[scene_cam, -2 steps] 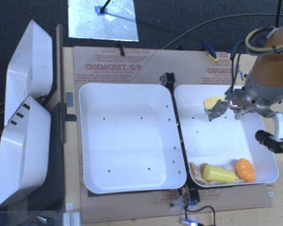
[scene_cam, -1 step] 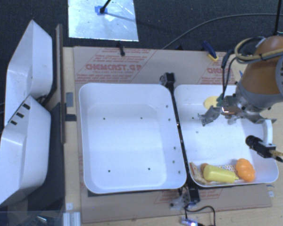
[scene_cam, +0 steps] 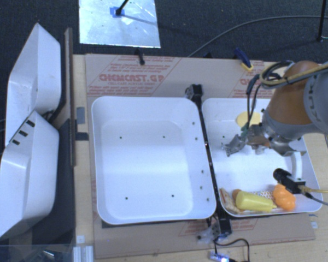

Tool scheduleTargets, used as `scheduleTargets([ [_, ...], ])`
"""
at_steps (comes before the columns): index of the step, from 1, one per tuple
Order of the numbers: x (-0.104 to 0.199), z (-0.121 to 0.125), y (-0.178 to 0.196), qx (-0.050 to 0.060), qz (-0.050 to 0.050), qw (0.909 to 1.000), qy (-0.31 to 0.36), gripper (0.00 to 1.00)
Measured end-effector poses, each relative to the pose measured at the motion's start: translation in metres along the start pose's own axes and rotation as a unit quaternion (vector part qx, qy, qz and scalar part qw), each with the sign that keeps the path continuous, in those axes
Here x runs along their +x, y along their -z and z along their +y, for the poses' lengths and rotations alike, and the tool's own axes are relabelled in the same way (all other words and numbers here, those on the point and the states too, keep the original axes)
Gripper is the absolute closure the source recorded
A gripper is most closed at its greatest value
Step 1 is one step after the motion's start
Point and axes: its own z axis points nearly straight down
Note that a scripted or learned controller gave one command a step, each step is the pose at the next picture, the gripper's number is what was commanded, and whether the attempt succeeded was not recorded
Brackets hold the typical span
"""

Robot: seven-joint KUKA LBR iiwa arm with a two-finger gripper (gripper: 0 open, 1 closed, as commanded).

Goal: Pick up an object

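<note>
My gripper (scene_cam: 233, 145) hangs over the middle of the right bin (scene_cam: 262, 168), pointing toward the bin's left wall. It looks open, with nothing between its fingers. A pale yellow object (scene_cam: 244, 118) lies just behind it near the bin's far side. Along the near wall lie a yellow oblong object (scene_cam: 254, 202), an orange object (scene_cam: 285, 198) and a small brown piece (scene_cam: 237, 194). All of these lie apart from the gripper.
The left bin (scene_cam: 150, 157) stands beside the right one, with a black divider (scene_cam: 208, 152) between them. A black cable end (scene_cam: 287, 177) dangles over the right bin's near right corner. Two more white bins (scene_cam: 27, 146) lean at the far left.
</note>
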Motion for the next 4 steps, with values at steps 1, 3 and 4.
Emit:
scheduleTargets([
  [1, 0.000, -0.001, -0.041, -0.001, 0.000, 1.0000, 0.000, 0.00],
  [3, -0.006, 0.010, 0.027, -0.005, -0.001, 1.0000, 0.000, 1.00],
  [4, -0.002, 0.019, 0.084, -0.005, -0.001, 1.0000, 0.001, 1.00],
])
